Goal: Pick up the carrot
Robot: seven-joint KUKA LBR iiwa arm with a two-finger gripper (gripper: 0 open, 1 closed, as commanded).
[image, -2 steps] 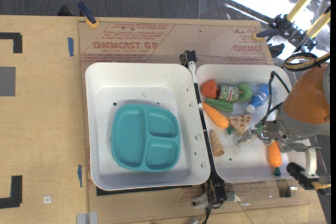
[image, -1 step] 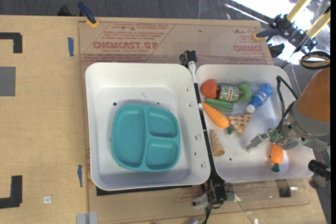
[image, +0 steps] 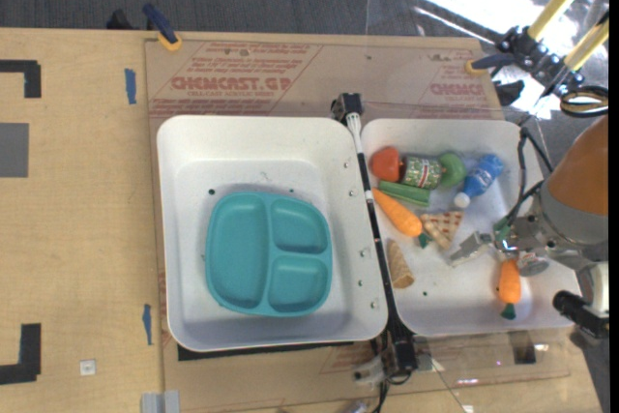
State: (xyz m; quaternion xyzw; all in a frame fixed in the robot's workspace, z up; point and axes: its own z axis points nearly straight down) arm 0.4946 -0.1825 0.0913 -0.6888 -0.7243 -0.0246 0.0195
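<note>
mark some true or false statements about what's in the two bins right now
1. A teal divided plate lies in the left bin. True.
2. A carrot lies in the right bin, close to the divider between the bins. True.
3. The blue bottle sits on the teal plate. False: it is in the right bin, near its far side.
4. The claw hovers over the left bin. False: it is over the right bin, beside a second small carrot.
</note>
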